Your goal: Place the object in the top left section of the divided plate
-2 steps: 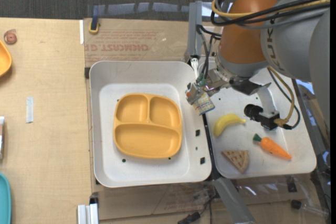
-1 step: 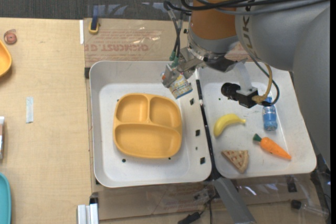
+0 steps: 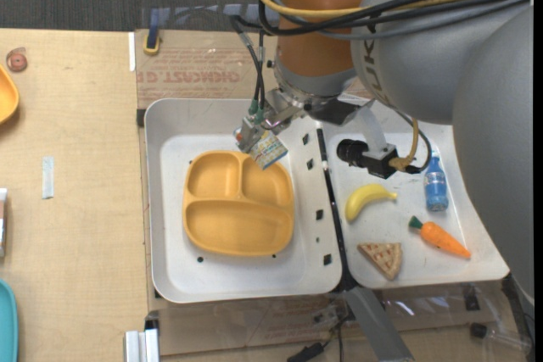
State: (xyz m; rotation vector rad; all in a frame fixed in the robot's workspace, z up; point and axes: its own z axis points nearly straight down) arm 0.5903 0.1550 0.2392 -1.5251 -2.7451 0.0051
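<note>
Hanging at the divided plate's (image 3: 239,205) upper right rim, a small patterned packet (image 3: 270,150) is sitting pinched in the closed jaws of the gripper (image 3: 254,134); banana (image 3: 368,200), carrot (image 3: 439,236), bottle (image 3: 435,184) lying in the right bin (image 3: 475,267)

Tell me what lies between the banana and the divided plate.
In the camera view, the bins' adjoining white rims separate the banana from the divided plate.

Bright, even overhead light; soft shadows, sharp focus.
</note>
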